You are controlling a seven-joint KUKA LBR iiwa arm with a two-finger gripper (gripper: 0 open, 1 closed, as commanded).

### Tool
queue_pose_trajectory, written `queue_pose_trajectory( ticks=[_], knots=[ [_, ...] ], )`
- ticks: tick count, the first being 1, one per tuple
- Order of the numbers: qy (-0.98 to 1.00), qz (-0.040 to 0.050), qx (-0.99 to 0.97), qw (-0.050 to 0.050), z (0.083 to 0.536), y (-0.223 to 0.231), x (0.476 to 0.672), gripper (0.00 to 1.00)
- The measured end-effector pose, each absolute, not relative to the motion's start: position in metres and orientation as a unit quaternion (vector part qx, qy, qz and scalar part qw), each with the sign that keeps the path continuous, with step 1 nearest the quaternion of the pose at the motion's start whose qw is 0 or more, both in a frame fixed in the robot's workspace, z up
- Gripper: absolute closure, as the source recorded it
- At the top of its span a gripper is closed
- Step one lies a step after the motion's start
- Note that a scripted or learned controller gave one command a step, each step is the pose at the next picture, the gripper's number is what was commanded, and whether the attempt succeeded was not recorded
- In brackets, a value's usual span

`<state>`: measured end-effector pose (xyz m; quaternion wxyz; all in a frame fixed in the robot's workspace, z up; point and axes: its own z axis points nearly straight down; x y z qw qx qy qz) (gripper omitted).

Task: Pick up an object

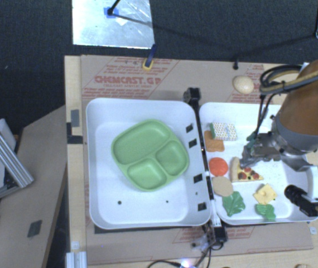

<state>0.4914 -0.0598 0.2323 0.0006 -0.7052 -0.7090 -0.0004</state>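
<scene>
Below, we see the gripper (248, 156) poised just above the pizza slice (245, 174), whose long axis runs left-right; we cannot tell the gripper's state.

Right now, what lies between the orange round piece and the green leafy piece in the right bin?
In the camera view, a tan oval piece lies between the orange round piece and the green leafy piece, near the bin's left wall.

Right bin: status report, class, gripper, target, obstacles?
Gripper low over pizza slice, nothing held. Tomato and cookie crowd close beside.
</scene>
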Motion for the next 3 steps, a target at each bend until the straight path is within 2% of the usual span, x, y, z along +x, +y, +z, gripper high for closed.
queue_pose_trajectory(
  ticks=[1, 2, 3],
  knots=[
    [-0.708, -0.0007, -0.706, 0.0, 0.229, -0.057, 0.488, 1.0],
    [-0.707, 0.0001, -0.707, 0.0, 0.217, -0.063, 0.493, 1.0],
    [-0.709, -0.0007, -0.705, -0.001, 0.223, -0.047, 0.503, 1.0]
  ],
)
